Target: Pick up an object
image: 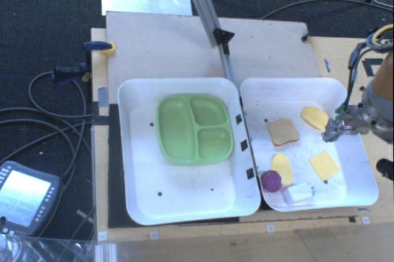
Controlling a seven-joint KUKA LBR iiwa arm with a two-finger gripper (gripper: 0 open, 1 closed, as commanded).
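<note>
Two white bins sit side by side on the bench. The left bin (pixel 138 193) holds a green plate (pixel 194 128) with three compartments, one long and two smaller, all of them bare. The plate lies in the far half of that bin, close to the wall shared with the right bin.

The right bin (pixel 360 184) holds the smaller things. Taking the green plate as the landmark: a slice of toast (pixel 283 131) lies flat just past the shared wall, level with the plate's middle. A yellow cheese square (pixel 324 165) lies farther right and nearer the camera. A yellow oval piece (pixel 314 117) lies beyond the toast on the right, level with the plate's upper part. Another yellow piece (pixel 281 164) sits below the toast, touching a purple ball (pixel 271 180) at its near end. A small white block (pixel 299 193) lies just right of the ball, by the bin's near wall.

The gripper (pixel 335 130) hangs over the right bin's right side, just beside the yellow oval piece; whether its tips are spread or pressed together cannot be made out, and nothing is seen between them.
</note>
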